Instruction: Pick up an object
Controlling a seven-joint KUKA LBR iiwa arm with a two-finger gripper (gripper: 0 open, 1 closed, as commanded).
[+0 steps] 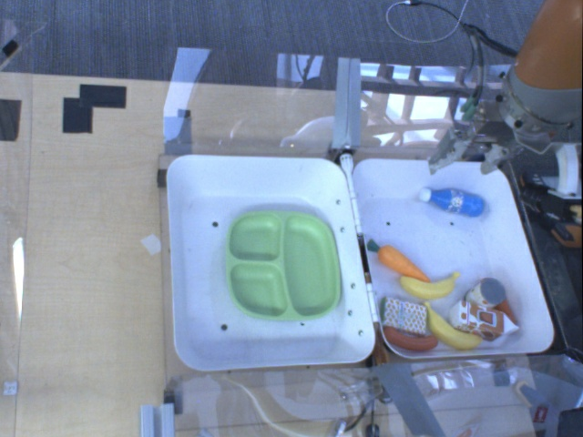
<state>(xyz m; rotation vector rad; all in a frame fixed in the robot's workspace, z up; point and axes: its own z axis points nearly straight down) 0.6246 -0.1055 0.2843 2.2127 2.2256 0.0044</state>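
Note:
My gripper (pixel 466 156) hangs over the far edge of the right bin (pixel 519 235), its two fingers spread apart with nothing between them. Just below it and slightly left lies a blue bottle (pixel 453 201) with a white cap, on its side. Nearer the front of the same bin are an orange carrot (pixel 402 261), a yellow banana (pixel 428 286), a second banana (pixel 453 331), a checkered block (pixel 404 315), a red sausage (pixel 410 340) and a small tilted carton (pixel 483 317).
The left bin (pixel 196 244) holds a green divided plate (pixel 283 264). A metal post (pixel 346 107) stands at the back between the bins. Cables and frame bars (pixel 410 80) run behind the right bin.

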